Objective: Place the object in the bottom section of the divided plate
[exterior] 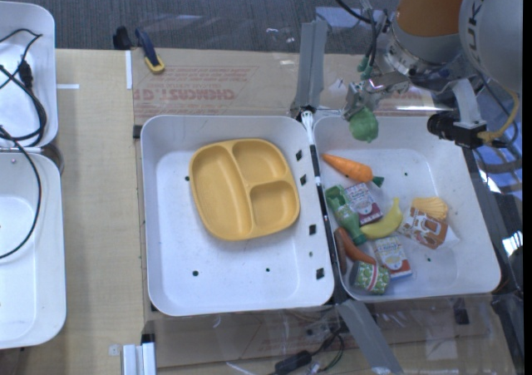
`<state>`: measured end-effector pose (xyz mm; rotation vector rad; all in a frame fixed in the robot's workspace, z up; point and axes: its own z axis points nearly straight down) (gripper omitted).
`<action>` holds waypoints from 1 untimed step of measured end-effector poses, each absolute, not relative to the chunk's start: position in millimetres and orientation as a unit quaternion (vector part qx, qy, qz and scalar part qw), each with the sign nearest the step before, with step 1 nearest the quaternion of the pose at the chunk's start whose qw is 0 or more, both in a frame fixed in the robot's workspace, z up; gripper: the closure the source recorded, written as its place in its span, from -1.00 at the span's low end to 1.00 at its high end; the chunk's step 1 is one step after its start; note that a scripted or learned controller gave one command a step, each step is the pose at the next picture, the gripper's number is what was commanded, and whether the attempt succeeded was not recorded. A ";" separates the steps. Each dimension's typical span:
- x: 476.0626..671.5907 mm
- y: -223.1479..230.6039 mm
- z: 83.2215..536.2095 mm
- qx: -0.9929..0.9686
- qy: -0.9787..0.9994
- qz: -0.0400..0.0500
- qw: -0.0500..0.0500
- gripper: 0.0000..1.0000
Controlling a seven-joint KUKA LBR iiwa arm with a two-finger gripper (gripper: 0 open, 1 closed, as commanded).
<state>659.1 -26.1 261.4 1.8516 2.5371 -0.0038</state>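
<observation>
A yellow divided plate lies in the left white bin; it has one long section on its left and two smaller ones on its right. Over the back edge of the right bin, my gripper hangs raised and shut on a small green leafy object. The object dangles just below the fingers, to the right of the plate and clear of it.
In the right bin lie a carrot, a banana, a yellow-orange toy, a green item and several small packets. A metal divider stands between the bins at the back. White trays with black cables sit far left.
</observation>
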 end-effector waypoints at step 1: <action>658.4 70.3 207.9 0.551 0.835 -0.001 -0.001 1.00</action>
